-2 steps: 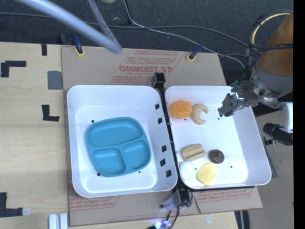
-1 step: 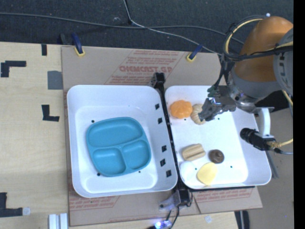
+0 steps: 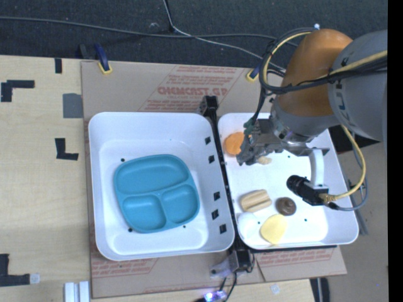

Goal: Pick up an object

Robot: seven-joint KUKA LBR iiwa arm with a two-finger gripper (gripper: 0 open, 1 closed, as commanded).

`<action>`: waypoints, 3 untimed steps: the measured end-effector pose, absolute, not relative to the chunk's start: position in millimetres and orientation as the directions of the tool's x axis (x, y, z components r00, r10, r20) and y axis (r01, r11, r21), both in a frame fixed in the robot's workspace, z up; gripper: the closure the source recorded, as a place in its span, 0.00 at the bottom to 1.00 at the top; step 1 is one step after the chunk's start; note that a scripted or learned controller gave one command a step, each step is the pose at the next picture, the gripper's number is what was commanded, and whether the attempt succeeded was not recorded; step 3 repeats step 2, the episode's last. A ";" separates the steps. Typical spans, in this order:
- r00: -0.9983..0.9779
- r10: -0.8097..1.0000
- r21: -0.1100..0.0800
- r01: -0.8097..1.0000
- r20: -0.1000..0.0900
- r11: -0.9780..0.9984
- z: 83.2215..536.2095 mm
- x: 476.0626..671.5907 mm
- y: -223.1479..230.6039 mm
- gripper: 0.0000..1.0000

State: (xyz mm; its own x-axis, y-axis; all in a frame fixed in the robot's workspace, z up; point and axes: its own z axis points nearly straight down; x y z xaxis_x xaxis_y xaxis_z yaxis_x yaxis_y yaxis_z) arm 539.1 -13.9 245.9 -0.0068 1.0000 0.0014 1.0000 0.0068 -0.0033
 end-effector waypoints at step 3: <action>-0.008 1.000 -0.002 1.000 0.001 0.008 235.4 522.6 91.8 1.00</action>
